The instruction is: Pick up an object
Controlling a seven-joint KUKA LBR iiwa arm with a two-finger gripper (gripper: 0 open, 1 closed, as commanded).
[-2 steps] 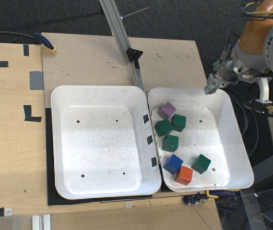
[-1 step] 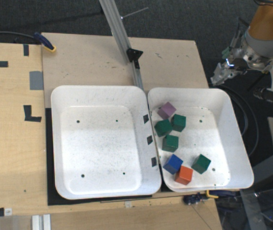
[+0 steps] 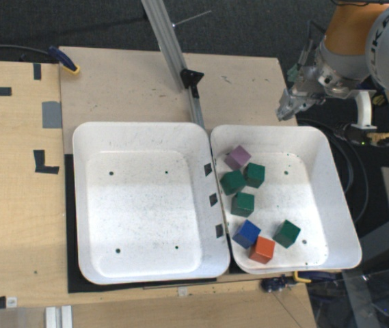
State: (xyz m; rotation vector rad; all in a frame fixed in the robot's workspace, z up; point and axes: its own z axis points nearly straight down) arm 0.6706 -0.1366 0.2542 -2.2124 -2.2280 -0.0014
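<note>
In right bin (image 3: 317,149): purple block (image 3: 237,158), well apart from gripper (image 3: 288,112) above far rim; finger state unclear.

arm (image 3: 358,26) angled down-left, fingers (image 3: 286,111) pointing downward.

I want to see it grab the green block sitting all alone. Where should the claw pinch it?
Probably from straight above, pinching two opposite flat sides of the lone green block. It sits apart from the orange block, with bare bin floor around it.
</note>
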